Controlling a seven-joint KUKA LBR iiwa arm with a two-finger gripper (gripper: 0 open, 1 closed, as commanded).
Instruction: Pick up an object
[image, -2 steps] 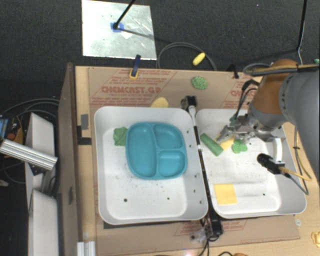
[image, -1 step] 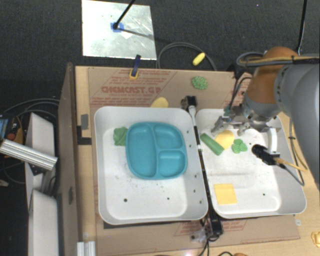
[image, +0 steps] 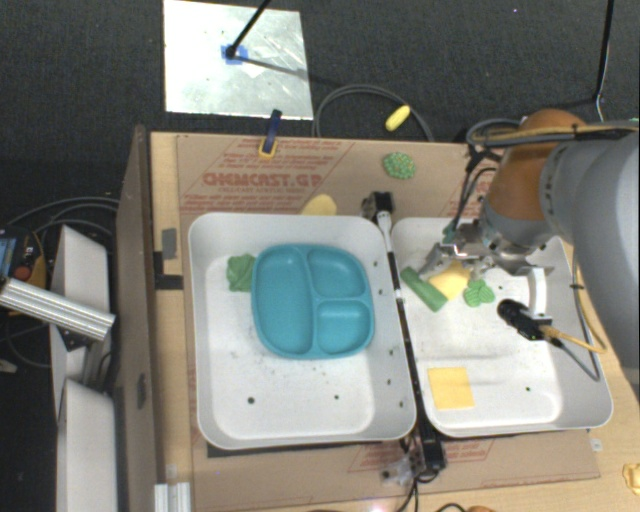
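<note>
Over the far left of the right bin (image: 525, 375), the gripper (image: 456, 262) hangs above 3 crowded things: green block (image: 425, 291), yellow piece (image: 452, 284), small green piece (image: 480, 293). Whether it is clenched cannot be told. Crowding could make it push 1 aside

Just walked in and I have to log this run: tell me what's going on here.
The grey arm reaches over the right bin, its gripper low at the far end by a green block, a yellow piece and a small green item. Whether it grips any of them I cannot tell. A yellow square lies apart near the front. The left bin holds a blue divided tray with a green piece at its side.
</note>
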